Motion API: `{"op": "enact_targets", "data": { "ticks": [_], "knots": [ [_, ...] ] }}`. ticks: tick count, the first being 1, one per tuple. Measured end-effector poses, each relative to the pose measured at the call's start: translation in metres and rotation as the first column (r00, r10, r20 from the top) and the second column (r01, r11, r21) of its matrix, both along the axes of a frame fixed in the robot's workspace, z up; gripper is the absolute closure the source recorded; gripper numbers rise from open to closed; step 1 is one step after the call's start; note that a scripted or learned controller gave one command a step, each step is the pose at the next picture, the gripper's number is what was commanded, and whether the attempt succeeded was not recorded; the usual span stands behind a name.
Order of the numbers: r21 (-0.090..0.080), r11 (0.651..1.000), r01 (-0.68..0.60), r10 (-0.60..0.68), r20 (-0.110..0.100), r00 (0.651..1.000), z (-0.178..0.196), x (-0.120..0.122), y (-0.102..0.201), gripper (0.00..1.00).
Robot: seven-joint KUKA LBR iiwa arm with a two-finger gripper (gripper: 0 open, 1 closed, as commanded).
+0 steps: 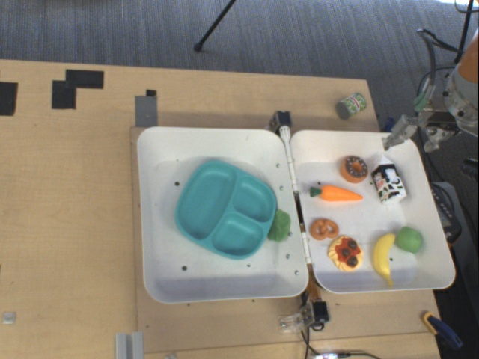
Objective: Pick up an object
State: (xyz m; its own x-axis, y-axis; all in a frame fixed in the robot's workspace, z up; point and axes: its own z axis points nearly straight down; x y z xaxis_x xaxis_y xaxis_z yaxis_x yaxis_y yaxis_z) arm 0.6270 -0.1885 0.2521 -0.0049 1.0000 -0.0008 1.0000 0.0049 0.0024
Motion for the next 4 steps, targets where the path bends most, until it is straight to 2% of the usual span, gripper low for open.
{"op": "enact_targets", "data": {
  "ticks": [1, 2, 3, 4],
  "knots": [
    [-0.003, 1.0, 0.0, 0.0, 0.008, 1.0, -0.13, -0.01, 0.022, 0.0],
    [-0.008, 1.0, -0.001, 0.001, 0.021, 1.0, -0.145, 0.019, 0.002, 0.0],
    [-0.01, 1.0, -0.001, 0.002, 0.022, 1.0, -0.146, 0.012, 0.001, 0.0],
    [-0.011, 1.0, -0.004, 0.005, 0.029, 1.0, -0.133, 0.014, 0.001, 1.0]
  ]
}}
